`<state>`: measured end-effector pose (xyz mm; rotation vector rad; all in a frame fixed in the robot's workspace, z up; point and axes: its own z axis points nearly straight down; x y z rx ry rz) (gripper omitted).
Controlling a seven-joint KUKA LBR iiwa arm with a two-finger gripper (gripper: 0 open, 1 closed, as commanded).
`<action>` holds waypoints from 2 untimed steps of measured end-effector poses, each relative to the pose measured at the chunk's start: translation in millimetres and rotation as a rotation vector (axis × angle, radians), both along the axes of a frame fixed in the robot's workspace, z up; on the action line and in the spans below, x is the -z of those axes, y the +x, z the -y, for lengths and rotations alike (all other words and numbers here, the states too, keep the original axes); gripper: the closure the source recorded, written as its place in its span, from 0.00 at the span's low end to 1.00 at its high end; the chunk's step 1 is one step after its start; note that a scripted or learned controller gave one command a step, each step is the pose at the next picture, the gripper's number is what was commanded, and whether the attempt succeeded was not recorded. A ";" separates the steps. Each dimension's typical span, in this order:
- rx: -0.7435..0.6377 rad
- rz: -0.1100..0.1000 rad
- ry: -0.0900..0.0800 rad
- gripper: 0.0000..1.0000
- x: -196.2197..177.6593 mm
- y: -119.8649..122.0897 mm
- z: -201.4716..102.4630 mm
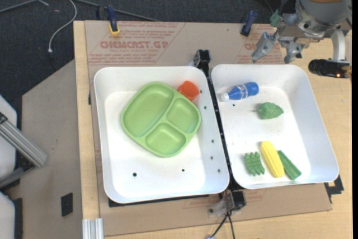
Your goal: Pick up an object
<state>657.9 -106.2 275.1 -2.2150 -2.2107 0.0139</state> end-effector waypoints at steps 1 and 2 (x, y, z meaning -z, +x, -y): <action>-0.002 0.013 -0.001 0.00 -8.2 1.8 -0.3; -0.002 0.010 -0.001 0.00 34.0 3.2 2.4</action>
